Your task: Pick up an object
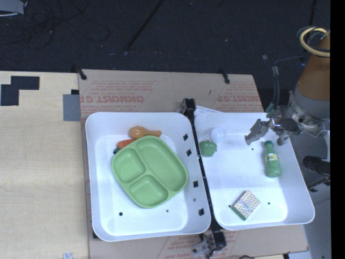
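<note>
Nearest the lens, a small patterned box (246, 204) lies flat on the floor of the right bin (302, 212), toward that bin's front edge. I hang over the same bin's far right side, my gripper (268, 132) spread, both fingers apart with nothing between them. Just in front of them, close to the bin's right wall, a green bottle (272, 159) lies on its side, cap toward me. That looks the likeliest pick, though any object would serve. A round green thing (207, 148) sits against the bin's left wall, with something pale (218, 135) just behind it that I cannot make out against the white plastic.

To do this well, I judge I should centre over the bottle's body, turn the fingers across its narrow width rather than along its length, and come down squarely, since a smooth round bottle may roll or skid toward the wall if I catch it off-centre.

Left of the right bin, its twin (102, 209) holds a green divided plate (149, 171) with orange pieces (141, 133) tucked behind it. Both bins rest on cardboard sheet (140, 93) over a pale wood bench (38, 171), with dark floor and cables beyond.
</note>
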`<control>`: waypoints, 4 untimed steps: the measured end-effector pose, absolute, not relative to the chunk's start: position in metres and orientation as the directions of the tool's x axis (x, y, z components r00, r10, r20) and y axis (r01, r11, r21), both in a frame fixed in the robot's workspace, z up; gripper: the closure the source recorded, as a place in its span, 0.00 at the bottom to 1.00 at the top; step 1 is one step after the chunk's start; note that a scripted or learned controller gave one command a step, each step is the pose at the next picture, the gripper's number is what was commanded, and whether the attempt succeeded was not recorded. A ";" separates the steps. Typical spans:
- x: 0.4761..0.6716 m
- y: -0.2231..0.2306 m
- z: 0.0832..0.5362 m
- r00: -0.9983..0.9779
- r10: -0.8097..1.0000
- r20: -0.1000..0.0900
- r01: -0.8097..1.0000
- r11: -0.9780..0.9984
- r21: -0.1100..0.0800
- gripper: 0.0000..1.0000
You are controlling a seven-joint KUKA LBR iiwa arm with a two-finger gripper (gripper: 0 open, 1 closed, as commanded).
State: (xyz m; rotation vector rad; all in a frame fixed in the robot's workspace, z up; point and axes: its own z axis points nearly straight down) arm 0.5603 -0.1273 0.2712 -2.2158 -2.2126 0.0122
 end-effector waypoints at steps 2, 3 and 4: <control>0.566 -0.132 0.232 0.000 1.000 0.001 1.000 0.000 -0.006 0.00; 0.558 -0.132 0.186 0.001 1.000 0.001 1.000 -0.001 -0.008 0.00; 0.556 -0.133 0.128 0.001 1.000 0.002 1.000 -0.001 -0.009 0.00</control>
